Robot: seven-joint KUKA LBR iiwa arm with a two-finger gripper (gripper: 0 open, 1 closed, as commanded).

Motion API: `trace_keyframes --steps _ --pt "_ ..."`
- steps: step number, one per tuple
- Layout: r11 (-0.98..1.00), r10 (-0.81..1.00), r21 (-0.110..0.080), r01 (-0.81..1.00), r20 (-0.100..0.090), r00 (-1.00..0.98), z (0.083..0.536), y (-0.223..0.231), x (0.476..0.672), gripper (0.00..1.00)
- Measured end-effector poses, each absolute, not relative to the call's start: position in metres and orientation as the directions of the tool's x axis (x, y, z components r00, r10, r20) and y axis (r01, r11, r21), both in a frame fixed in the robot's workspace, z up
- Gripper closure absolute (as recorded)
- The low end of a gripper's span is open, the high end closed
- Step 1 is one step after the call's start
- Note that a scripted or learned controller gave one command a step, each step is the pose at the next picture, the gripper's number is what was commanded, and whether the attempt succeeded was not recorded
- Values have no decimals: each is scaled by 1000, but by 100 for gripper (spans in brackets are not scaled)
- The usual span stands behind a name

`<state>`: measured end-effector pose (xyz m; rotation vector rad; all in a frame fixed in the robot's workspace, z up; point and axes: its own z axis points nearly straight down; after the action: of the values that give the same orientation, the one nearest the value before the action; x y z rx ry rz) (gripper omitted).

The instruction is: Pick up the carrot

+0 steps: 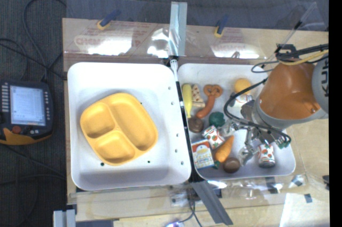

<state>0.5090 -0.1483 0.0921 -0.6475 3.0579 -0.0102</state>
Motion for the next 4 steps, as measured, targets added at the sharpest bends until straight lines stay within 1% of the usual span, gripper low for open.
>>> trace_keyframes --steps 1,2,3,4 --pt "940 -340 -13 -340 -17 -940 92 -121 502 0" --pt "945 -328 -12 -328 -13 -945 92 -106 507 0" --pt "694 -720 -19 -719 -14 -694 92 -107 514 0" --pt "537 -844 -26 -843 -10 -536 93 -99 500 0"
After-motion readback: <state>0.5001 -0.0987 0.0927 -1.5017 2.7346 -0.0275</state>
